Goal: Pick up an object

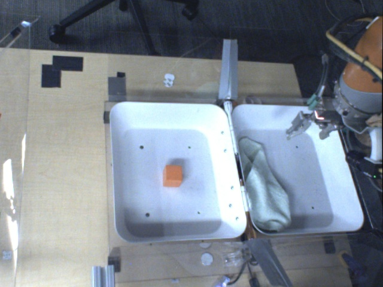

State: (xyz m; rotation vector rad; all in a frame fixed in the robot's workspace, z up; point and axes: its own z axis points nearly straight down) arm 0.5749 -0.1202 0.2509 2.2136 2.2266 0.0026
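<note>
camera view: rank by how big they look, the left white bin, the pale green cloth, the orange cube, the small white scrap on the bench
1. Left shallow white plastic bin
2. Crumpled pale green cloth
3. Small orange cube
4. Tiny white scrap on the wooden bench; it lies farther up the slanted view, so it may look slightly smaller than it is.

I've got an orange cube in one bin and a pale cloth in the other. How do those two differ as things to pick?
The orange cube is small, boxy and bright against its bin; the cloth is much larger, limp, crumpled, and close in tone to its bin. The cube sits alone mid-floor of the left bin; the cloth lies along the right bin's left wall. The tool hangs over the right bin. Both lie untouched.
</note>
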